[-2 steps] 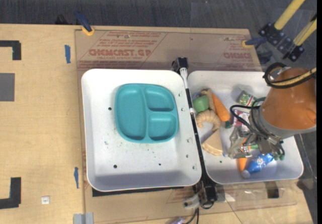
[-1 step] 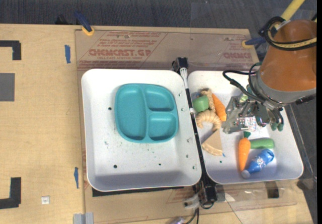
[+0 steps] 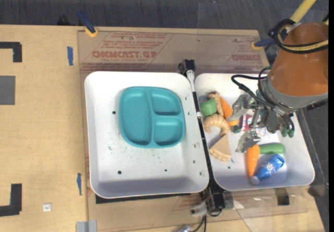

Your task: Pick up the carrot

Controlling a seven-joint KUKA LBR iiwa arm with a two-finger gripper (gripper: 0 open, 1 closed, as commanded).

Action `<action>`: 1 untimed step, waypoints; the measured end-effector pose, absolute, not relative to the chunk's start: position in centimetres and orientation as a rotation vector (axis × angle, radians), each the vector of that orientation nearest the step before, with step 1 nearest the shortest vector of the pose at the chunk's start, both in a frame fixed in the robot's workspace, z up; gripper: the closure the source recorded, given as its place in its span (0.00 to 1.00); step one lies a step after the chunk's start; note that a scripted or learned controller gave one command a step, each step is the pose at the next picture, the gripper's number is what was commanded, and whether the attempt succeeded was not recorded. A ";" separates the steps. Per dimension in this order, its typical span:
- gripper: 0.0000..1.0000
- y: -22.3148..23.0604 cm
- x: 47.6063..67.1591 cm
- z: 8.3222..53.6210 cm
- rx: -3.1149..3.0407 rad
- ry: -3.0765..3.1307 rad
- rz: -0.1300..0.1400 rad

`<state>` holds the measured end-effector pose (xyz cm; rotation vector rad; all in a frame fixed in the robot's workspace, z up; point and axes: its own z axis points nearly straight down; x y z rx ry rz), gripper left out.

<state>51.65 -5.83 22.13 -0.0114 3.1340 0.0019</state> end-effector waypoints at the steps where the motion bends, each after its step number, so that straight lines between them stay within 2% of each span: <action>1: 0.00 -12.5 55.7 10.1 -0.143 3.143 0.003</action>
